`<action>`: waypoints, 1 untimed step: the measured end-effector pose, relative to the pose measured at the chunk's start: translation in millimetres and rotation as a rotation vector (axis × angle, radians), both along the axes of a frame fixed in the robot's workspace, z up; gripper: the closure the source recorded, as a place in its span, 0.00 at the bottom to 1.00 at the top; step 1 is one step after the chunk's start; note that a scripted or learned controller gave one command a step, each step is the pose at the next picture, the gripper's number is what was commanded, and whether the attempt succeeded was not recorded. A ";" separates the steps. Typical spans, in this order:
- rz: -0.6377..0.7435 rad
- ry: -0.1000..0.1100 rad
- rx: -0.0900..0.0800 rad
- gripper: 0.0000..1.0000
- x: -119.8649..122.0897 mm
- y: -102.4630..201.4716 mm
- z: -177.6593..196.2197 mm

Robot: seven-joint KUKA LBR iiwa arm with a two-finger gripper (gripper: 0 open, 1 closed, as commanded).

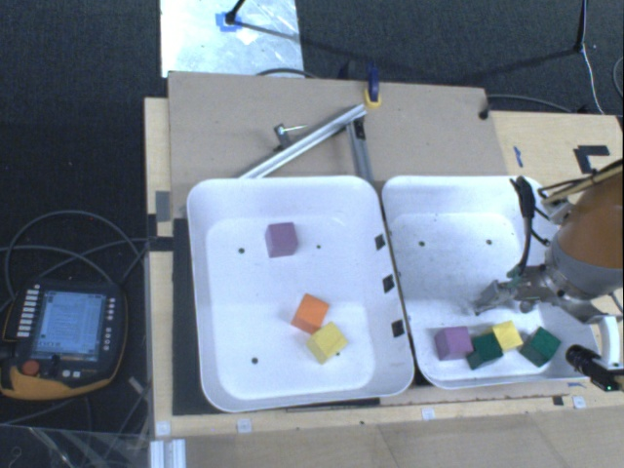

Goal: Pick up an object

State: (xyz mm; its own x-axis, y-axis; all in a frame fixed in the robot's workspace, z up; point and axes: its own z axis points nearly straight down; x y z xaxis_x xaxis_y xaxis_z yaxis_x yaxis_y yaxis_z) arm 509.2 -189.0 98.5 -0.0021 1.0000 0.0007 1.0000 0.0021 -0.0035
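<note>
End effector (495, 298) hangs low in the right bin (458, 198), just above a purple block (452, 341); its finger state cannot be told. Green (483, 350), yellow (507, 335) and dark green (539, 345) blocks lie alongside.

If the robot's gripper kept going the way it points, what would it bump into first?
The gripper points left across the right bin. It would probably meet bare bin floor, then the bin's left wall. The purple block sits slightly nearer the camera, likely beside that line, though depth is unclear.
</note>
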 end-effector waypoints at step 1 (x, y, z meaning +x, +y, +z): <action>0.003 -0.007 -0.002 1.00 1.9 -0.5 14.3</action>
